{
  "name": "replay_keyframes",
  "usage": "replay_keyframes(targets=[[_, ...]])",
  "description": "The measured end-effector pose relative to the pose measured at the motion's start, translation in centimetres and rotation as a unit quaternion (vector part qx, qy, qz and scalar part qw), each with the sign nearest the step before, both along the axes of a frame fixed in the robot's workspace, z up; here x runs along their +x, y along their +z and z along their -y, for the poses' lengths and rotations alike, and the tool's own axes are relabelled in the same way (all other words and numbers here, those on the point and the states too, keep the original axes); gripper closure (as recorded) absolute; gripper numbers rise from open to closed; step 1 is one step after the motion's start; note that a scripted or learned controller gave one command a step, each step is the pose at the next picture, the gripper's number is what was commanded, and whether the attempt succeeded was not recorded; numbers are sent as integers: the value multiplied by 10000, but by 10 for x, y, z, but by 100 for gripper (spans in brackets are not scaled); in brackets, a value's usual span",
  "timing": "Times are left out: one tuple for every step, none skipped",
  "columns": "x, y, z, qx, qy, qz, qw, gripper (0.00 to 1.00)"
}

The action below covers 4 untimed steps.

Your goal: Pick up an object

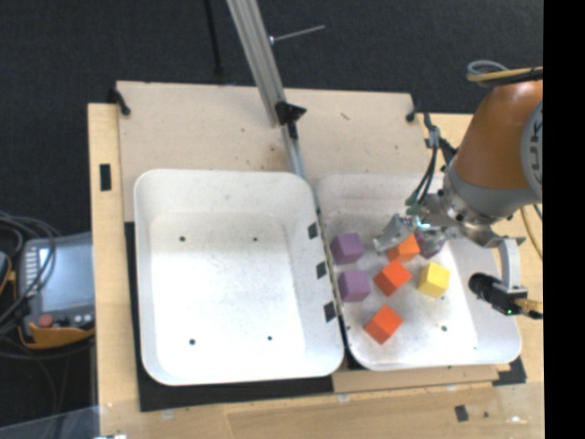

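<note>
Overhead view of a desk (110,245) carrying two white bins. The right bin (494,337) is the landmark: inside it lie two purple cubes near its left wall, three orange cubes toward its middle, and a yellow cube (433,279) right of them. The robot's hand (407,236) is low in this bin, at the uppermost orange cube (409,247), touching or just above it. Whether the hand is clenched or released cannot be told. Nothing appears lifted; the pick seems under way, unfinished.
</note>
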<state>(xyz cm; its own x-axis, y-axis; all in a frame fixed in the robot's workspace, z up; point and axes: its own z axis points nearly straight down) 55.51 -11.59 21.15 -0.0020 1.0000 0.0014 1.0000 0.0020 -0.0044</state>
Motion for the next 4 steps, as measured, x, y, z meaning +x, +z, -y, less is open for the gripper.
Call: replay_keyframes(targets=[[1, 3, 0, -5, -11, 29, 10000, 0], [5, -59, 0, -13, -22, -2, 10000, 0], [6, -110, 2, -27, -20, 42, 10000, 0], [6, -98, 2, -12, -59, 53, 10000, 100]])
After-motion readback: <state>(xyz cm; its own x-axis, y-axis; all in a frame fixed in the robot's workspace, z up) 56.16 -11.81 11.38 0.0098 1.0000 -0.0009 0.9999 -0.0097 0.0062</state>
